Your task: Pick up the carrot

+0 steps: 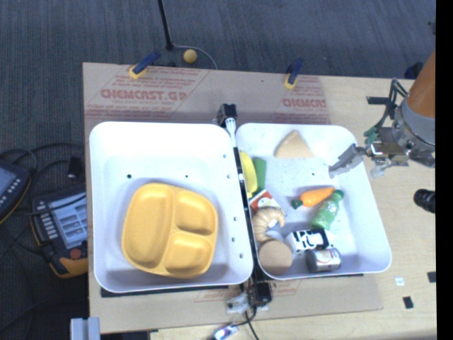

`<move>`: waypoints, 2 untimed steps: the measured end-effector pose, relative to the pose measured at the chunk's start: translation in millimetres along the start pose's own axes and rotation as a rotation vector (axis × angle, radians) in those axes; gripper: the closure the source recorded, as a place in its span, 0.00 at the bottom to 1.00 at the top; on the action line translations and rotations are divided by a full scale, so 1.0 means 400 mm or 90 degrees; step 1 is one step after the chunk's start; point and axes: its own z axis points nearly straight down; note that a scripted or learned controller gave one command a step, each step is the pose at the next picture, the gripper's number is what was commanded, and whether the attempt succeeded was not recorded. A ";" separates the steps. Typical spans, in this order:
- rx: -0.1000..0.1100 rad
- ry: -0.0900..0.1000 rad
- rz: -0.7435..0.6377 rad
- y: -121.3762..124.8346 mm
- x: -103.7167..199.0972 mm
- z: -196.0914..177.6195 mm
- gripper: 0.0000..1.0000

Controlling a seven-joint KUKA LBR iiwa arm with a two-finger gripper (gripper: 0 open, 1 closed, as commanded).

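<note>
The carrot (316, 196), orange with a green top at its left end, lies in the right bin (375, 232) near the middle. A green bottle (328, 210) touches it just below on the right. My gripper (359, 164) hovers over the bin's right rim, up and to the right of the carrot and apart from it. It is open, with one grey finger (345, 160) pointing down-left over the bin, and nothing sits between the fingers.
The right bin also holds a tan wedge (294, 146), a yellow and green piece (250, 172), bread rolls (271, 223), a black-and-white item (309, 238) and a can (323, 259). A yellow divided plate (170, 229) lies in the left bin (106, 161).
</note>
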 end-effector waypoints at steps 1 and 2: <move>0.006 0.002 -0.016 0.037 0.034 0.308 0.00; -0.005 0.002 0.090 0.081 -0.016 0.458 0.00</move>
